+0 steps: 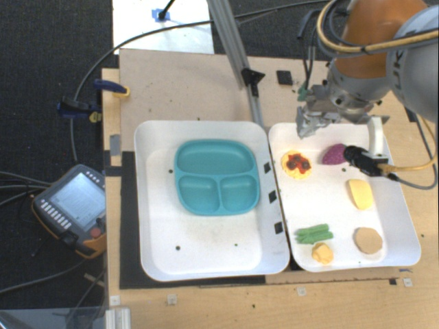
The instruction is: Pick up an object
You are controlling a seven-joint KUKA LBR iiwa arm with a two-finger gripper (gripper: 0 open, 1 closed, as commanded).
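You saw the gripper (309, 127) hovering over the right bin's (405, 214) far left corner; its grip state couldn't be told. Just below it, the small pizza (297, 164) lay near that bin's left edge.

My surface (178, 88) is carrying two white bins side by side: the left bin (154, 242) is sitting mid-frame, the right bin (405, 235) is lying at lower right, edges touching.

From my feed I see a tan wooden bench (178, 88) on dark carpet (48, 46), a white sheet (161, 12) at the back, and a teach pendant (72, 208) lying left with cables.
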